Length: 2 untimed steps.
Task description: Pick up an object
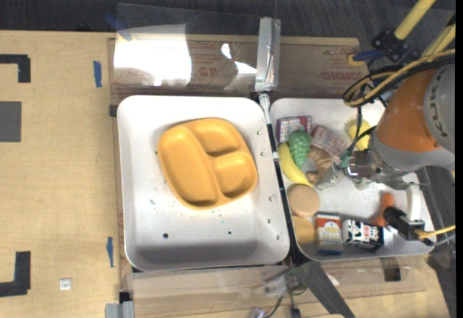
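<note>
Over the right bin (427,248), lowered among the clutter: gripper (346,165), grip state impossible to tell. Just left of the gripper, touching one another: green object (299,143) and banana (293,166). Below-left of the gripper: round tan object (304,200). Far left of the gripper, in the left bin (137,165): yellow divided tray (207,161).

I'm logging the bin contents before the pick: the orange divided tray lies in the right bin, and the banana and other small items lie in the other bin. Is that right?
Not quite. The camera view shows the orange divided tray lying in the left bin, not the right one. The banana and the other small items lie in the other bin, the right bin.
</note>
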Available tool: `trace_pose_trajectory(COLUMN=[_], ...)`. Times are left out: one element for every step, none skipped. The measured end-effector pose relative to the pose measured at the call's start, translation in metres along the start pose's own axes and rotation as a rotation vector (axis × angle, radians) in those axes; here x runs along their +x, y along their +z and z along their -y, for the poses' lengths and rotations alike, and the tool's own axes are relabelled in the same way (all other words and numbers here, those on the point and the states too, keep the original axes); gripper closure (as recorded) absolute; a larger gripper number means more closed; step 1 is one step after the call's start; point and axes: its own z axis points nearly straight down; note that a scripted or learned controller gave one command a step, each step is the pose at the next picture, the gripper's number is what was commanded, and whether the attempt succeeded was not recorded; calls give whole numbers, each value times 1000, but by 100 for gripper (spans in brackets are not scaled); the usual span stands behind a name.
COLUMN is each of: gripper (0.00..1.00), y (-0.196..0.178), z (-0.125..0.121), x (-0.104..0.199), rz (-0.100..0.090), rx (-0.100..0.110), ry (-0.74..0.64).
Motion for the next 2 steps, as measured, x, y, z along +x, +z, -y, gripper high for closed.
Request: trace_pose_trajectory(gripper=[0, 0], y=[1, 3], z=[-51, -97], x=[19, 22], rz=[0, -1], rx=[2, 49], ry=[-60, -40])
